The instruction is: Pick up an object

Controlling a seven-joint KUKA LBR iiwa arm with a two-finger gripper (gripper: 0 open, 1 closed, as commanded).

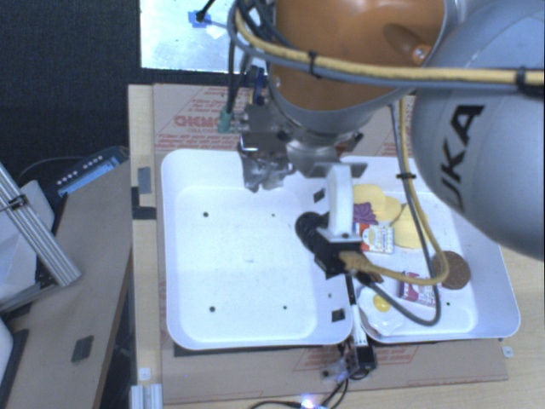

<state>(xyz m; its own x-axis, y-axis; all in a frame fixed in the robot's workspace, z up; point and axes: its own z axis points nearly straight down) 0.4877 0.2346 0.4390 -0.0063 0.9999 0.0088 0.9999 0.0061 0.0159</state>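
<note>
Objects for this pick all lie in the right bin [502, 313], and you have several to choose from: a yellow piece [400, 216] near the middle, a small printed packet [379, 239] just below it, a brown disc [456, 271] toward the right wall, a red-and-white packet [415, 290] near the front, and a fried-egg toy [381, 302] by the divider. The left bin [247, 254] shows only its bare floor.

You should expect all of them to be light, and the hard ones probably slick. The packets lie flat against the floor, so they give your fingers little edge to bite; the disc is also low and round, and would likely slide away from a closing pinch. The yellow piece looks the bulkiest and most upright, so it is the best bet: take it across its narrower width. Its outline is partly hidden by the arm's cable [421, 237], so you cannot read its long axis with confidence; it seems to run roughly from back to front of the bin. The small printed packet sits nearly square to the bin walls.

Your gripper [266, 175] hangs over the back edge of the left bin, well apart from every object. From this angle you cannot tell whether it is spread or closed, and nothing is visibly in it.
</note>
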